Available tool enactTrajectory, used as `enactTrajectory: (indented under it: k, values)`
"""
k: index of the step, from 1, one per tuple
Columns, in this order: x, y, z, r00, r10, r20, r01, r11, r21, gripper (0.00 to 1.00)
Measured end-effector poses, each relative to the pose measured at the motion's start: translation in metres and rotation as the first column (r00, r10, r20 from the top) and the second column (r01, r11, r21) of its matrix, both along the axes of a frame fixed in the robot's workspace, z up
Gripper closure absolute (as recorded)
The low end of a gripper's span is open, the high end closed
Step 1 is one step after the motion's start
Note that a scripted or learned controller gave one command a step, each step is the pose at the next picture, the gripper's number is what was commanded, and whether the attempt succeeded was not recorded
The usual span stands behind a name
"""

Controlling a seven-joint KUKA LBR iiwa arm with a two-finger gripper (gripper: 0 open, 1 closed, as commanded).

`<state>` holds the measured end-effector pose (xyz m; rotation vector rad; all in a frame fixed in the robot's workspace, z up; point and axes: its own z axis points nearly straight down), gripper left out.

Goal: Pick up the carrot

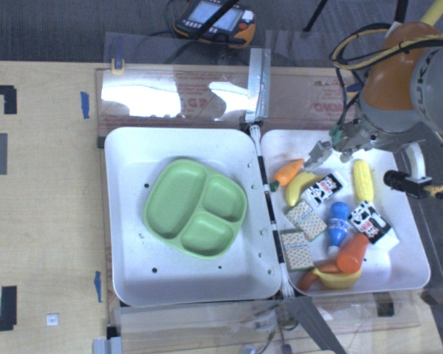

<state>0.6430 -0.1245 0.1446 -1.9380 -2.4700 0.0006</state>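
The carrot (pixel 288 172) lies in the right bin (pixel 417 268), near its far left corner, close to the wall shared with the left bin (pixel 125 220). A banana (pixel 301 185) touches it on the near side, curving toward the middle of the bin. My claw (pixel 326 150) hangs just beside the carrot, over the bin's far edge, with nothing between the fingers; I cannot tell how wide they stand. Past the banana sits a small black-and-white carton (pixel 324 189), and a corn cob (pixel 362 181) lies toward the right wall. Nearer the front edge are a blue bottle (pixel 338 223), a second carton (pixel 371 221), two patterned packets (pixel 304 218) and an orange-red piece (pixel 351 252) on a yellow one (pixel 338 276). The left bin holds a green divided plate (pixel 196 207) at its middle.
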Motion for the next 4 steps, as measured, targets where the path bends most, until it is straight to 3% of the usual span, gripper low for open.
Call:
enactTrajectory:
  k: [1,2,3,4]
  values:
    - [0.022,0.050,0.041,0.992,0.129,0.007,-0.129,0.992,-0.003,0.00]
    - [0.022,0.050,0.041,0.992,0.129,0.007,-0.129,0.992,-0.003,0.00]
    - [-0.028,0.011,-0.058,0.997,0.083,0.007,-0.083,0.997,-0.002,0.00]
    - [-0.027,0.000,-0.057,0.979,-0.204,0.006,0.204,0.979,-0.001,0.00]
